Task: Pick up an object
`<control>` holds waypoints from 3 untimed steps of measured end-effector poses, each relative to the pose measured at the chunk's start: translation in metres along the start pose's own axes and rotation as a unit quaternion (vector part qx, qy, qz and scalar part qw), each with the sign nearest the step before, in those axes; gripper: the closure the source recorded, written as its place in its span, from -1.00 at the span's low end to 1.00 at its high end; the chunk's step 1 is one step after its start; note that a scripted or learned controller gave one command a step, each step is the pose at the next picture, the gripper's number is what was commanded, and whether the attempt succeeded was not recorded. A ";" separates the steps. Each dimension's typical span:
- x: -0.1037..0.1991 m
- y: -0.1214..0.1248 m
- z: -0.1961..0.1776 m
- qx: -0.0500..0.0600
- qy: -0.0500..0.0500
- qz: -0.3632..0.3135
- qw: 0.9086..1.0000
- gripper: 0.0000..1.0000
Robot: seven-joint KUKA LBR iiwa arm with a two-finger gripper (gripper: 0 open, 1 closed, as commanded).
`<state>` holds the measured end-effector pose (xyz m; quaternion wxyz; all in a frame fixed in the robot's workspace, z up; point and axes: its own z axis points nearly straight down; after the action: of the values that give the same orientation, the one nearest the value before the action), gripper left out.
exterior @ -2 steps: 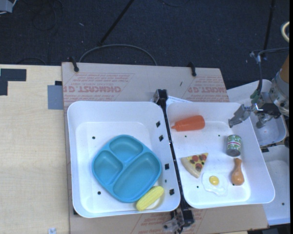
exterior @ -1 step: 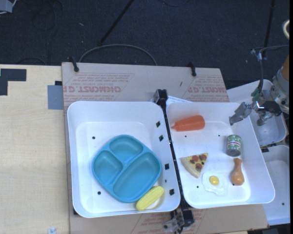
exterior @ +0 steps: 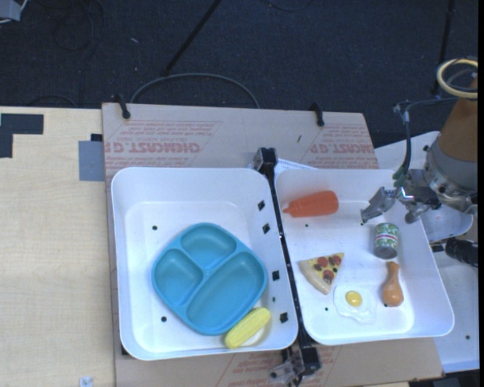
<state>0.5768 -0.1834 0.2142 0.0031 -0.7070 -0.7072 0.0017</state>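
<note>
The arm enters from the right edge of the frame, its orange band visible at upper right, and the gripper (exterior: 394, 204) hangs over the upper right part of the right bin (exterior: 436, 329). Its two fingers stand apart with nothing between them — no object is held. Directly below the gripper in the frame, and near it, stands a small green-labelled can (exterior: 386, 239), upright, close to the bin's right wall. Further down lie a toy chicken drumstick (exterior: 393, 285) and, to its left, a toy fried egg (exterior: 354, 301); a toy pizza slice (exterior: 323, 269) lies at the bin's centre and an orange bottle (exterior: 312, 204) rests on its side toward the upper left of that bin. The left bin (exterior: 129, 216) holds a blue divided plate (exterior: 209, 276) with a toy corn cob (exterior: 248, 327) touching its lower edge. Judgement: the step in hand is the approach, and the can is the likeliest target, being nearest the fingers. To do it well, the gripper should centre over the can's top, keep the fingers spread wider than the can, and descend straight — the bin wall just to the right leaves little room for the outer finger. A closing off-centre would likely tip or roll the can rather than seize it. The grasp is not yet begun.
</note>
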 end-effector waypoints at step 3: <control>0.000 0.000 0.114 -0.001 0.002 0.000 1.000 1.00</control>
<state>0.5759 -0.1829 0.1003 0.0039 -0.7068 -0.7074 -0.0002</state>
